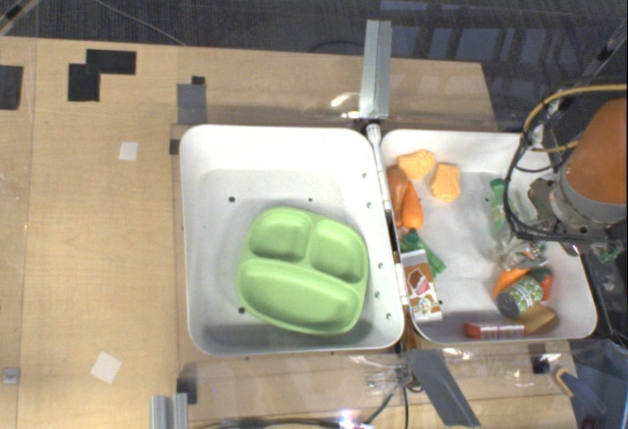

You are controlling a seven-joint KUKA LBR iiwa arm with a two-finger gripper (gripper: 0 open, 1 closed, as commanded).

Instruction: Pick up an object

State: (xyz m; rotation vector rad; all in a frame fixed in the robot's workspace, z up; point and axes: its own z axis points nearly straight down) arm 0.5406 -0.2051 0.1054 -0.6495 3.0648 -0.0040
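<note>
The arm comes in over the right bin [589, 314], its orange band and grey wrist covering the end effector [518, 255] from above — whether it is open, closed or gripping anything cannot be told. Just below the end effector, at the bin's near right corner, lies a small jar with a green label [521, 296], an orange carrot-like piece [510, 276] touching its top, and a brown piece [541, 320] beside it; a red-and-white bar [494, 330] lies along the bin's near wall, a little further down. To the left of the end effector, across a bare stretch of bin floor, sit two orange lumps [432, 174], and beside them a long orange carrot [404, 199] along the bin's left wall. Below that carrot, still left of the end effector, are a green scrap [420, 258] and a small printed carton [422, 292]. Far to the left, in the left bin [211, 162], rests a green divided plate [302, 269] — well apart from the end effector. Both bins stand on the wooden surface [88, 250].
</note>
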